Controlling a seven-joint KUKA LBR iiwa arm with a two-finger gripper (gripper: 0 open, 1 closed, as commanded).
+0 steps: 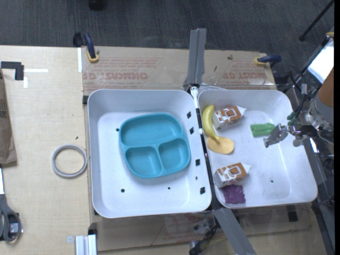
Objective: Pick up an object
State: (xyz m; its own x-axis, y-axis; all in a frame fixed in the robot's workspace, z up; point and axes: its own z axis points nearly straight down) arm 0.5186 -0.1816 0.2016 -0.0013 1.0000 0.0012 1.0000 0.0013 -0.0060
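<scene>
Gripper (275, 136) sat low over the right bin (297, 191), just beside the green block (261, 129), nearest candidate for the pick; nothing seen between its tips, claw state couldn't be told. Banana (208, 122) lay well apart near the divider

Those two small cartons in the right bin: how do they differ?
The upper carton lies beside the banana, far from the purple object; the lower carton touches the purple object, away from the banana. The upper sits nearer the bin's back wall, the lower nearer the front. Both look alike: white with orange-brown print.
</scene>
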